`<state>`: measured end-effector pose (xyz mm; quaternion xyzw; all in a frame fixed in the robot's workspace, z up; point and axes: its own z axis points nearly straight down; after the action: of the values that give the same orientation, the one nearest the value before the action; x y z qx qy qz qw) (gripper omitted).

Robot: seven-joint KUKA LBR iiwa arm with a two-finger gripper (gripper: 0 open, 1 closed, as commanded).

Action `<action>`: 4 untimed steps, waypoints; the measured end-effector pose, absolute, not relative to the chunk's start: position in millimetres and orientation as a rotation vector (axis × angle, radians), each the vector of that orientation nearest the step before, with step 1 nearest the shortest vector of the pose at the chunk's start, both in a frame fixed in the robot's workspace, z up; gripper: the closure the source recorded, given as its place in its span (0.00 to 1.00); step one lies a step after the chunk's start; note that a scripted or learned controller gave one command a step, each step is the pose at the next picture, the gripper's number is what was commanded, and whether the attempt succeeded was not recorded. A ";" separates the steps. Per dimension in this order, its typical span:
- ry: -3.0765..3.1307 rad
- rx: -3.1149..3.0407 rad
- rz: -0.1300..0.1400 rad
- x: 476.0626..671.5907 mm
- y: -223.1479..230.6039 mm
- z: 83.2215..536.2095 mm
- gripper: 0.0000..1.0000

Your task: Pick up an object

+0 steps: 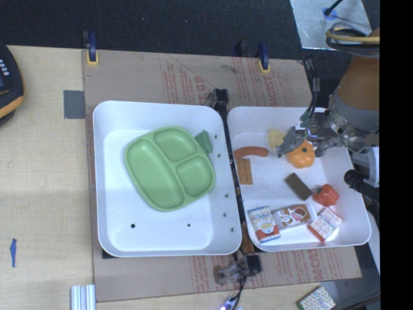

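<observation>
The gripper (298, 141) is parked low in the right bin (361, 237), right over an orange toy fruit (302, 156). It touches the fruit's top, but a real grasp can't be made out (too much metal clutter there, so no call on that). A pale yellow piece (276, 137) is seen just left of it, then a sausage (250, 152) and a brown strip (244, 171). A dark block (299, 185) and red tomato (326, 194) sit below, small cartons (292, 219) along the front. The green divided plate (170, 167) is left in the other bin (113, 231).
</observation>
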<state>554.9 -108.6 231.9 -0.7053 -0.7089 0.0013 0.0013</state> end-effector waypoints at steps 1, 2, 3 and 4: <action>-2.216 -2.215 0.018 573.2 -184.2 99.6 0.00; -2.219 -2.210 0.009 517.5 -172.3 90.2 0.00; -2.227 -2.211 0.007 520.3 -174.1 102.0 1.00; -2.229 -2.207 0.002 519.8 -109.0 91.6 1.00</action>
<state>519.8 -109.0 91.6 -0.7036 -0.7106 0.0006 0.0025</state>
